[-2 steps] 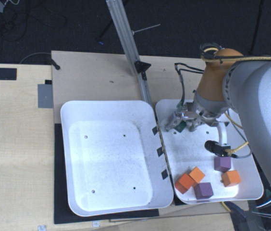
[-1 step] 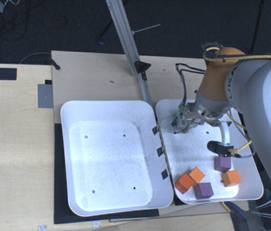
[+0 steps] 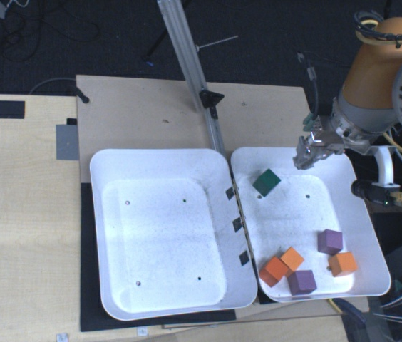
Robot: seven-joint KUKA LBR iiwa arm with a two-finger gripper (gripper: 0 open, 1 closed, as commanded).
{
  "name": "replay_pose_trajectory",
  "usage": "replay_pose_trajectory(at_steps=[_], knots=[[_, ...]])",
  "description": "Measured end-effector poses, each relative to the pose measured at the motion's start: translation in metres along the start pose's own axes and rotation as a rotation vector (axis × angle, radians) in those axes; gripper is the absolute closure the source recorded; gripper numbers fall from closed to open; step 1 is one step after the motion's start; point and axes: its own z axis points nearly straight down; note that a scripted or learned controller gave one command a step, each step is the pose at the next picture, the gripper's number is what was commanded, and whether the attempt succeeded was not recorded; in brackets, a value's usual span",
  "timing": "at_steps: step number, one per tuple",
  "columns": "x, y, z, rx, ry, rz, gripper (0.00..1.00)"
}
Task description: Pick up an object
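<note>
The right bin (image 3: 372,262) holds a green block (image 3: 266,182) near its far left corner. Close to its front edge lie two purple blocks (image 3: 330,241) (image 3: 302,282) and three orange blocks (image 3: 275,270) (image 3: 292,258) (image 3: 343,263). My gripper (image 3: 305,157) hangs over the bin's far rim, to the right of the green block and apart from it. Nothing shows between its fingers.
The left bin (image 3: 108,191) lies beside the right one, with black clips (image 3: 237,224) along the shared edge. A slanted metal rail (image 3: 187,55) rises behind the bins. The bench top (image 3: 144,112) extends behind and to the left.
</note>
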Motion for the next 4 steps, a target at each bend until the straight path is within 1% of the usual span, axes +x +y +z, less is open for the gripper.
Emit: replay_pose_trajectory(at_steps=[1,2,3,4], knots=[[0.002,-0.001,0.006,0.009,0.001,-0.004,0.0],[0.029,0.007,-0.012,0.006,0.002,-0.005,0.0],[0.013,-0.008,0.109,0.018,0.002,0.0,0.0],[0.014,0.024,0.164,0.007,0.0,-0.005,0.0]])
